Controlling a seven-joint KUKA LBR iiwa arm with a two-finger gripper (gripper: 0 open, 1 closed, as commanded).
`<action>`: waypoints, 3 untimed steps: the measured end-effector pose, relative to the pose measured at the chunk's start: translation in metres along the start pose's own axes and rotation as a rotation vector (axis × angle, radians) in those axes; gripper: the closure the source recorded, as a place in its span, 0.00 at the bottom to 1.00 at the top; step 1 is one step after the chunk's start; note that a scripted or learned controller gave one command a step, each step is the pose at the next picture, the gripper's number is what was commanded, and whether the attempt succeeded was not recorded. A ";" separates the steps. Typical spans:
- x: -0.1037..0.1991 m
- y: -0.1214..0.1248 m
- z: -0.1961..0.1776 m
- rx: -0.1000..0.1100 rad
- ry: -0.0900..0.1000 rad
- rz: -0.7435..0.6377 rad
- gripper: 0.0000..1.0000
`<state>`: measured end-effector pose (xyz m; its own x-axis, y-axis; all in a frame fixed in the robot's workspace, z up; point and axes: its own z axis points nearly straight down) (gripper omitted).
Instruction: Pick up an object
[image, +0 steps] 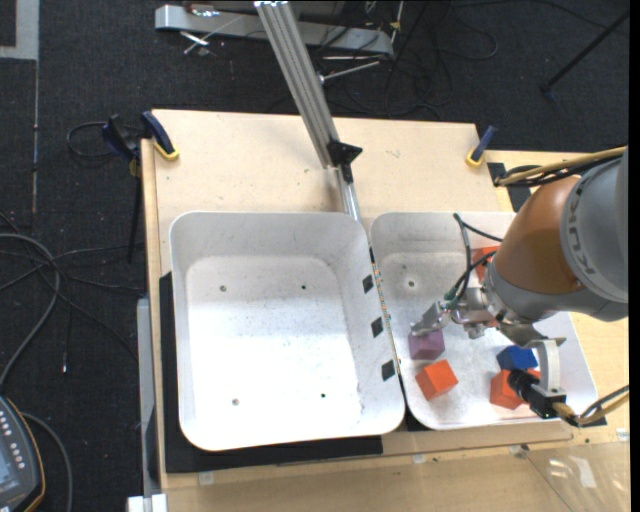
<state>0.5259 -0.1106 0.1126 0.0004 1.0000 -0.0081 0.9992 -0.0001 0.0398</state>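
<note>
The arm (560, 250) is reaching in from the right over the right bin (400, 250), its gripper (432, 322) hanging just above a purple block (427, 344) near the bin's left side. Whether the fingers are spread or closed cannot be told. An orange block (437, 379) is lying just beside the purple one, and a blue block (516, 357) and another orange block (505, 391) are sitting further right. The left bin (265, 330) is sitting alongside.

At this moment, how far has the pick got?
Done: the arm has reached into the right bin, with the gripper low over the purple block. In hand: nothing visibly held; the purple block and orange block lie on the bin floor. Left: grasp and lift.
</note>
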 end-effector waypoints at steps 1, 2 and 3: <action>0.002 0.000 0.001 -0.003 -0.005 0.004 0.00; 0.008 0.001 -0.001 0.002 0.014 -0.007 1.00; 0.071 0.003 -0.088 0.030 0.010 -0.009 1.00</action>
<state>0.5253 -0.0390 0.1997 -0.0087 1.0000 0.0017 0.9999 0.0087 0.0096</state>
